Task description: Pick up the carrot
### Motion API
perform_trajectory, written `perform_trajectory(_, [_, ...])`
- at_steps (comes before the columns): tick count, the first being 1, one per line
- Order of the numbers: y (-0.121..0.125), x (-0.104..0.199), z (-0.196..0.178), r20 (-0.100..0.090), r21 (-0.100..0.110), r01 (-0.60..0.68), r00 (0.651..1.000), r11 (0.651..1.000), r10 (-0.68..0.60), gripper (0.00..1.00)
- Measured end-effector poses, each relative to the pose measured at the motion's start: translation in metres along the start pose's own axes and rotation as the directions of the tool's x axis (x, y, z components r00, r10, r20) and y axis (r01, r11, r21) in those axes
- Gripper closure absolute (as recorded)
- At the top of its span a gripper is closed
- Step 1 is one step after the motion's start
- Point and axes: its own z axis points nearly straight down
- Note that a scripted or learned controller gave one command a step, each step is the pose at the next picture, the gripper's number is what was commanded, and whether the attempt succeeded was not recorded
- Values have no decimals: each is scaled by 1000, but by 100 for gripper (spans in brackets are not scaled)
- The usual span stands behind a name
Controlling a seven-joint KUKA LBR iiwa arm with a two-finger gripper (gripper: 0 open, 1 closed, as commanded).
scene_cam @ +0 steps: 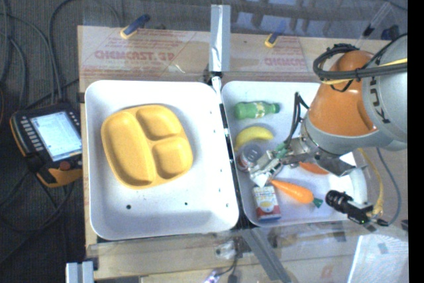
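- Two white bins sit side by side on the counter (99,50); the pincer (268,166) hangs low inside the right bin (291,91).
- Step in hand, as judged: approach. The carrot (292,191) lies just below and to the right of the pincer, not between its fingers.
- Pincer state: cannot tell whether spread or pressed together.
- Next move calls for a short shift toward the carrot, aligned across its narrow width.
- Right bin also holds a green bottle (256,109), a banana (253,136), a round can (250,155) and a small carton (266,203).
- Left bin (112,209), well apart from the pincer, holds a yellow divided tray (147,144).
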Motion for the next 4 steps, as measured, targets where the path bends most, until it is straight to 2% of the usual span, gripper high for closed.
perform_trajectory(1, [-4, -39, 93, 5, -13, 55, 998, 998, -55, 0])
perform_trajectory(2, [-3, -38, 83, 5, -16, 55, 998, 998, -55, 100])
perform_trajectory(3, [-3, -38, 83, 4, -15, 55, 998, 998, -55, 0])
perform_trajectory(4, [-12, -81, 92, 5, -13, 149, 989, 989, -149, 0])
